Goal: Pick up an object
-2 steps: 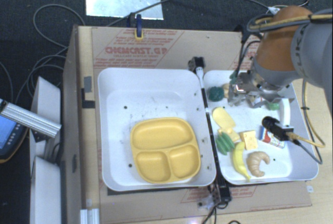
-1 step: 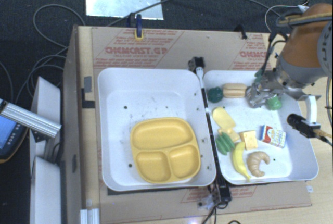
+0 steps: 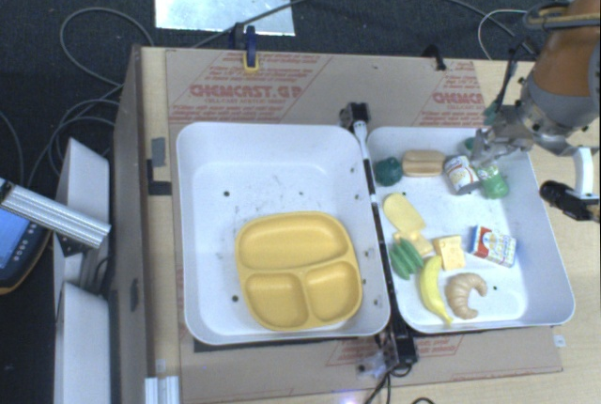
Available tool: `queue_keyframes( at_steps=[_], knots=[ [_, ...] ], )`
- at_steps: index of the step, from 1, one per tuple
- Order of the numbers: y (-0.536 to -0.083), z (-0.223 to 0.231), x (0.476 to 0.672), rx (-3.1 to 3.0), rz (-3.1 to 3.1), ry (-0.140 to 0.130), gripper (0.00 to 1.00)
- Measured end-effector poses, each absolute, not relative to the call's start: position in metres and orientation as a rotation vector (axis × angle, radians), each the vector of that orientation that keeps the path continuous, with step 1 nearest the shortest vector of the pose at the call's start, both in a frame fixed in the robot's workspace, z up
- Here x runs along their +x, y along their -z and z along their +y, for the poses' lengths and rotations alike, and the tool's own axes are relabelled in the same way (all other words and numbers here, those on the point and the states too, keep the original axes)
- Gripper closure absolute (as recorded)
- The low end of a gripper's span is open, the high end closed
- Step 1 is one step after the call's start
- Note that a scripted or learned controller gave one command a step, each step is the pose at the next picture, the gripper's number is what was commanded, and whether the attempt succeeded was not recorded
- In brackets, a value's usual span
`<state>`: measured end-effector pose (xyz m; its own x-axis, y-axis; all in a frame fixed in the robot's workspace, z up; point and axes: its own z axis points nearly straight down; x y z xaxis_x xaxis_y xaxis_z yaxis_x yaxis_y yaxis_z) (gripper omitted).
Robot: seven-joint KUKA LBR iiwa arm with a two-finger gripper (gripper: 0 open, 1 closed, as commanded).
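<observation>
Bright, even overhead light; slightly soft focus.

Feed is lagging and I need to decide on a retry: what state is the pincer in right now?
Pincer: cannot be told whether open or closed. It sits low at the right bin's far end, right by the can and green item; nothing seen held.

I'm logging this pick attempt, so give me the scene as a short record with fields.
left bin: holds a yellow divided tray
right bin: holds toy food, among it a banana, a croissant, a small can and a dark green round piece
arm: reaches in from the right
claw: over the right bin's far corner, near the small can
claw state: cannot tell
</observation>
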<state>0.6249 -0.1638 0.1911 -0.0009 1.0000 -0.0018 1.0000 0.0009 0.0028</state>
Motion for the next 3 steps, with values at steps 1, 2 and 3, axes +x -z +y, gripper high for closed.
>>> queue_keyframes(
  at_steps=[1, 2, 3],
  knots=[
    [-0.194, -0.202, 0.635, 2.217, 2.220, -0.001, 1.00],
    [-0.194, -0.201, 0.635, 2.216, 2.222, -0.001, 0.00],
    [-0.089, -0.205, 0.668, 2.218, 2.228, 0.002, 0.00]
  ],
)
